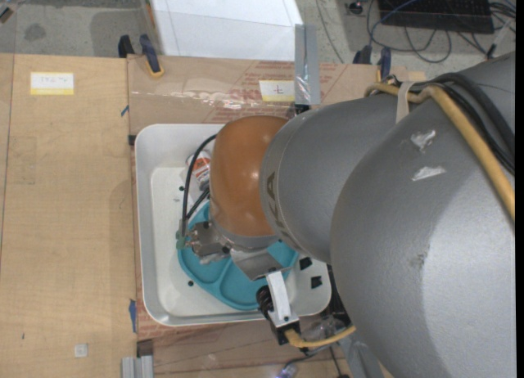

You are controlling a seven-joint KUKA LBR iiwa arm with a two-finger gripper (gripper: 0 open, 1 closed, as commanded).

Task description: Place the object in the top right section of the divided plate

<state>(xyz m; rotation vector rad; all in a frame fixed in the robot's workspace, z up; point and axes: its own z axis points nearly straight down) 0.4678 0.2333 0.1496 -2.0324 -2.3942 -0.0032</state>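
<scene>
A teal divided plate (237, 290) lies in the left white bin (151, 204), near the bin's front. Most of the plate is hidden under my arm. My wrist, with its orange band (241, 176), hangs right over the plate. The gripper's body (205, 241) shows at the plate's left part, but its fingers are hidden under the wrist. I cannot make out the object to be placed.
The big grey arm (393, 229) covers the right half of the view, including the right bin. A white box (221, 0) stands behind the bench. Cardboard with tape (213, 94) lines the bench behind the bin. Black cables (192, 176) run down the wrist.
</scene>
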